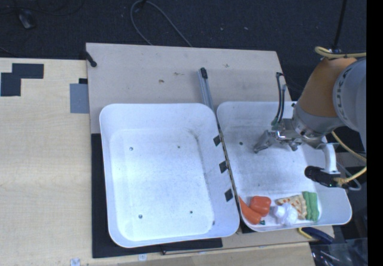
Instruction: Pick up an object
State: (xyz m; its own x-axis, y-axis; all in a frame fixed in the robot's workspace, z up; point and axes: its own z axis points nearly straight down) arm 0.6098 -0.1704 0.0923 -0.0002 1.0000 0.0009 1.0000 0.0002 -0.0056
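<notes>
Left bin (114, 121): bare white floor, a few dark specks, no object inside. Between the two bins, a dark dividing edge with small black clips (222, 166), and behind it a grey rod (205, 86) lying on the bench board.

Right bin (239, 118): all candidate objects bunched along the near edge, well apart from the arm's working end. From left to right there: an orange-red piece (257, 206), a white lump (285, 215), a pale tan item with a speckled pattern (292, 202), and a green strip (311, 205) at the far right of the cluster. Pieces touching or nearly touching one another; exact shapes too small to make out.

Gripper (270, 141) poised over the middle of the right bin, above bare floor, fingers (261, 145) splayed apart and holding nothing. Grey arm with orange band (320, 88) entering from the right, cables trailing beside the wrist.

Task status, as judged from this scene: pick not yet made. No object between the fingers, none lifted off the bin floor. Remaining: travel toward the near-edge cluster, descent onto one piece, closure, and lift. Crowding against the bin rim likely to make a clean grasp awkward.
</notes>
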